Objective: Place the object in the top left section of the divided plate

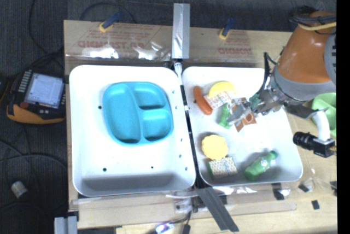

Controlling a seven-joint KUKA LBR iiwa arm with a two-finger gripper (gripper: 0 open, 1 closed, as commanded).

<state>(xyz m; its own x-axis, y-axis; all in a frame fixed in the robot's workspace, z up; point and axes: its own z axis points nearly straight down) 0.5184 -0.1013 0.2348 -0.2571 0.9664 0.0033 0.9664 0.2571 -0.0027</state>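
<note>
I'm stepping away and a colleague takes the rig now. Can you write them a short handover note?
Gripper: low in the right bin among the toy food; grasp cannot be judged.
Divided plate: blue, in the left bin, with nothing in its sections.
Right bin: sausage, green bottle, yellow round piece and other pieces.
Done: nothing placed yet.
Left: pick an object and put it in the plate's top left section.

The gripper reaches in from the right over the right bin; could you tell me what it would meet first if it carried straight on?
Probably the small cluster of packets right at the gripper, then the green item beside them; height above them is unclear.
</note>
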